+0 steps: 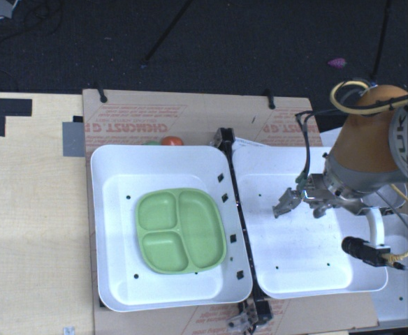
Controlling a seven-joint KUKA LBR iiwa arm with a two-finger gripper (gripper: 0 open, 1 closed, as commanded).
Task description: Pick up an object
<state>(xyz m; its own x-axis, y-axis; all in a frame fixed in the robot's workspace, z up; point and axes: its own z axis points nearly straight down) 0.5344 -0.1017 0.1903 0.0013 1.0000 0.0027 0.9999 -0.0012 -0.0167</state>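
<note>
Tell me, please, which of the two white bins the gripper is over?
The right bin: the gripper hangs above its floor, while the left bin holds the green plate.

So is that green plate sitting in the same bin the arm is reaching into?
No, the green plate lies in the left bin, while the end effector hangs over the right bin.

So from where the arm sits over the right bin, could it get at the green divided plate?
Probably yes. The green divided plate lies flat in the left bin with nothing on it or over it, and the hand hangs above the right bin, just past the shared rim.
</note>
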